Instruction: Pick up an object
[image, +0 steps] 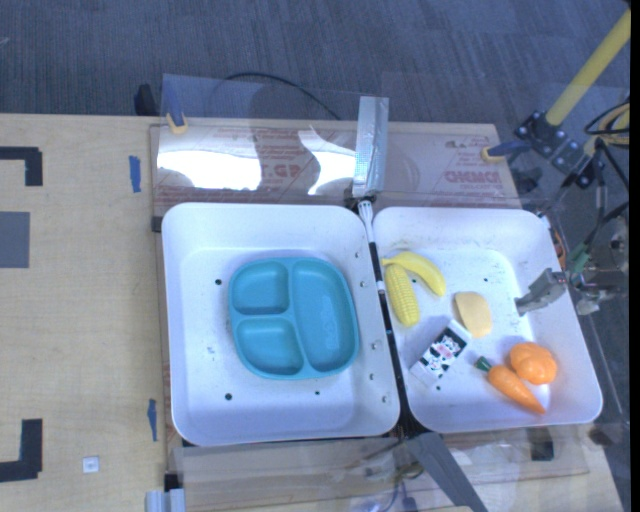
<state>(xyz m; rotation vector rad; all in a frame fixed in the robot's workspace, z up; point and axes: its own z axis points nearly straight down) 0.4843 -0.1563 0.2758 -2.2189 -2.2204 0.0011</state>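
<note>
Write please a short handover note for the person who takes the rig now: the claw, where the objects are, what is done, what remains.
Claw: at the right bin's right wall, above the floor, nothing seen in it.
Right bin: banana, corn cob, pale yellow piece, black-and-white box, orange, carrot.
Left bin: a teal divided plate.
Done: no object picked up.
Left: grasp one; the pale yellow piece lies nearest the claw.

Two white bins: the left bin (190, 300) holds one teal divided plate (293, 316). Right of that plate lie one banana (420, 270), one corn cob (402, 294), one yellow lump (473, 312), one black-and-white carton (440, 356), one carrot (513, 387), one orange (533, 363).
</note>
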